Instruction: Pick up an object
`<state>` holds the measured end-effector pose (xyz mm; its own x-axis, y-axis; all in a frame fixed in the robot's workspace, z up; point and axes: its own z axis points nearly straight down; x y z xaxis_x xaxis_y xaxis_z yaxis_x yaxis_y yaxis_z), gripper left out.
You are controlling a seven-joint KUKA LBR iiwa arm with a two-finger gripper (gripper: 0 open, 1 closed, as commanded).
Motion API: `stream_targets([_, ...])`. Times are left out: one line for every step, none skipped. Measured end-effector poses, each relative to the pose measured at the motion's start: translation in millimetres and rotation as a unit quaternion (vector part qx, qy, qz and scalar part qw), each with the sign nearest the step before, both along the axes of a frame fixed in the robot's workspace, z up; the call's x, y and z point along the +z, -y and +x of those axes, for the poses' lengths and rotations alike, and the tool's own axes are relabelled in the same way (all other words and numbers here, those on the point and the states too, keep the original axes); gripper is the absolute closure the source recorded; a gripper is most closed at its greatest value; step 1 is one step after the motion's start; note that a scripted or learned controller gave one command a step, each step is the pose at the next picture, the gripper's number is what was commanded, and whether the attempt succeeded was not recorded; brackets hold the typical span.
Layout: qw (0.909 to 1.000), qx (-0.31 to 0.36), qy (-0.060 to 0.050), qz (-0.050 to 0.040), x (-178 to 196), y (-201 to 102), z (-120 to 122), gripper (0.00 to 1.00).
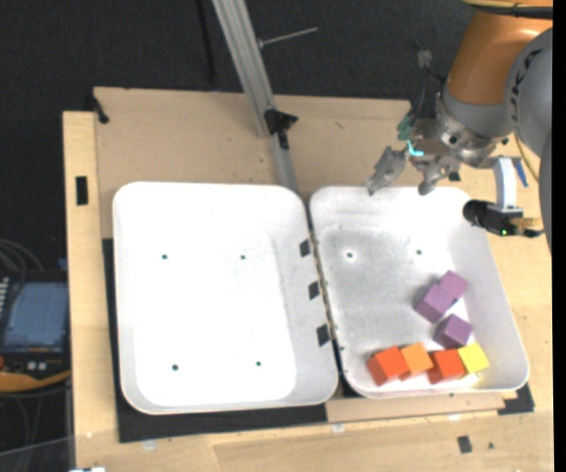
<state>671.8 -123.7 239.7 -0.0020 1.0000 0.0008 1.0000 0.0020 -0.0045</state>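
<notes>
The gripper (402, 175) hangs over the far edge of the right bin (480, 254), its two fingers spread apart with nothing between them. Above it the arm's wrist rises into the orange band (489, 52) at the far right of the scene.

The blocks lie well apart from the gripper, gathered in the near right part of that bin. A large purple block (441, 295) sits farthest in, with a smaller purple block (453, 329) just beside it on the near side. Along the bin's near wall runs a row: an orange-red block (389, 364), a lighter orange block (418, 358), a red block (447, 364) and a yellow block (474, 358), each touching or almost touching the next.

The left bin (214, 293) sits alongside on the worktop (165, 136). A slanted metal pole (249, 62) stands at the far side, and a handheld control pad (28, 327) lies off the worktop's left edge.
</notes>
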Motion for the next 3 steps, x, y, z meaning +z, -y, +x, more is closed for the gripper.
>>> stream_targets([1.0, 0.001, 0.002, -0.0016, 4, 1, 1, 0.0])
stream_targets([1.0, -0.001, -0.001, -0.0013, -60, 2, 1, 0.0])
stream_targets([1.0, 0.001, 0.0, -0.0013, -113, -7, 2, 0.0])
